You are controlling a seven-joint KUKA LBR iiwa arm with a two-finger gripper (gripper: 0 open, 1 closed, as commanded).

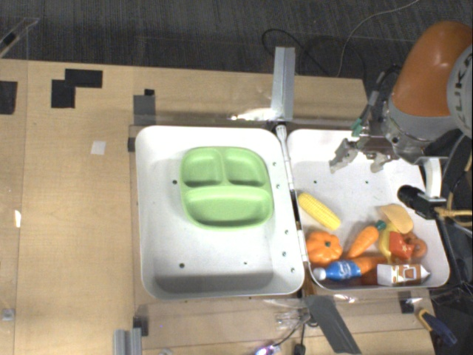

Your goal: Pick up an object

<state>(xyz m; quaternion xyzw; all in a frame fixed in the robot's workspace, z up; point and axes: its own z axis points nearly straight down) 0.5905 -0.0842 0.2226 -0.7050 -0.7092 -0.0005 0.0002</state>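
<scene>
Nearest the viewer, along the front wall of the right bin [443,268], toy foods lie packed together: a blue and white bottle [341,271], a white carton [401,274], a small orange pumpkin [324,247], a carrot [363,240], a red and yellow piece [403,244] and a pale yellow wedge [395,216]. Several touch or overlap. A corn cob [318,211] lies just behind them, a little apart, near the wall shared with the left bin [159,198], which holds a green divided plate [225,185]. Farther back, above the bare rear floor of the right bin, the gripper [359,155] hangs with its two fingers spread apart and nothing between them; it seems well above the floor, though height is hard to judge from this slant. The risks, as a judgement: lowering into the front cluster could pinch two toys together or push one against the wall, and the rounded corn could roll out of a closing grip. Descending where it hangs now would close on nothing.
</scene>
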